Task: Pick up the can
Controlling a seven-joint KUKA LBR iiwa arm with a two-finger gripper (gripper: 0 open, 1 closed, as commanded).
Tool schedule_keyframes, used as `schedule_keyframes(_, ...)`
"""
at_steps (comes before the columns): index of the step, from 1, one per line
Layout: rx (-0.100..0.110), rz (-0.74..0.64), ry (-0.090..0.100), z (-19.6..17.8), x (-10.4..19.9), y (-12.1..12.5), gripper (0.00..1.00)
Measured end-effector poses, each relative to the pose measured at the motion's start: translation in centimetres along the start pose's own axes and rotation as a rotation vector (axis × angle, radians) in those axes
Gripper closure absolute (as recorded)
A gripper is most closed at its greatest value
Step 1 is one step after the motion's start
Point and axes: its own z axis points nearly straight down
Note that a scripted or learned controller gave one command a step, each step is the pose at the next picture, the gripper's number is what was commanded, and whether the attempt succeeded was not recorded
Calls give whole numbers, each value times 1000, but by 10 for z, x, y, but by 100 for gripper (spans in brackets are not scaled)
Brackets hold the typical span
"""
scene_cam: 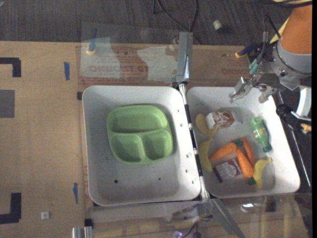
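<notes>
A small can (221, 119) with a white and red label lies on its side in the upper left part of the right bin (292, 182). A second container with a maroon label (228, 171) lies near the bin's front, beside the carrots. My gripper (250, 93) hangs over the bin's back rim, up and to the right of the white and red can and apart from it. Its fingers (237, 91) are spread open with nothing between them.
The right bin also holds two carrots (233, 151), a green bottle (259, 133), a banana (260, 170) at the front right and yellow pieces (204, 152) along the left wall. A green divided plate (140, 133) lies in the left bin (99, 182).
</notes>
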Motion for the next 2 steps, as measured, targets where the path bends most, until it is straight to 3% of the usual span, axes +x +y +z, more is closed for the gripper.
schedule_keyframes(1,4,177,1,109,-46,19,0)
schedule_keyframes(2,1,181,1,98,-49,20,100)
